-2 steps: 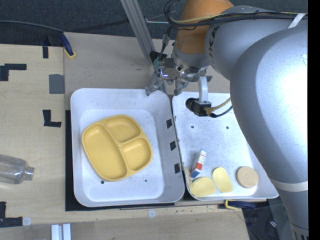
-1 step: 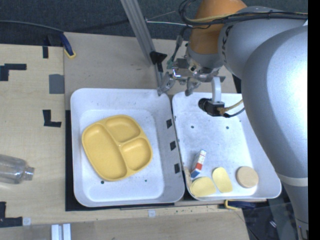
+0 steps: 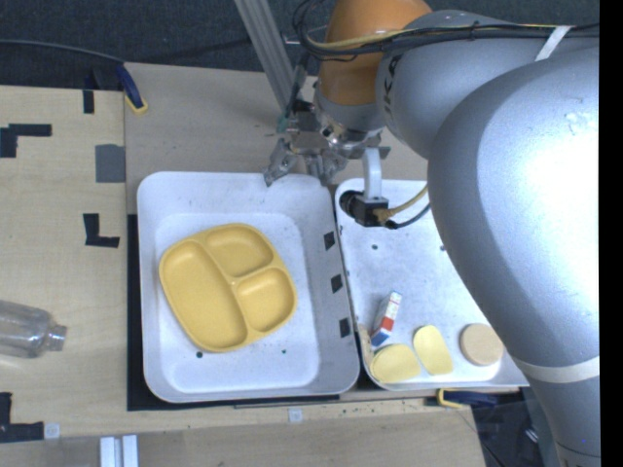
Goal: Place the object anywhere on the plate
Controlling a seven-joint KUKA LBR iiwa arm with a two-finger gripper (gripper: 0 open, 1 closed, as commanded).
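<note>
A yellow divided plate [image 3: 228,286] is seen lying flat in the left bin [image 3: 156,202], toward 9 o'clock from the frame's centre. The right bin [image 3: 428,261] is seen just beside it, the two rims touching. Along the right bin's near edge, at about 5 o'clock, four small things are grouped: a red, white and blue tube [image 3: 386,318], tilted; two pale yellow pieces [image 3: 395,363] [image 3: 432,349], close together; and a tan round disc [image 3: 480,344] just beside them. Which of these is the task's object cannot be told; none is on the plate. The pincer [image 3: 304,163] is held at 12 o'clock over the far rims of the bins; its opening cannot be told, and nothing is seen in it. A clear bottle [image 3: 27,330] is seen lying on the surface [image 3: 58,261] at the left edge.
</note>
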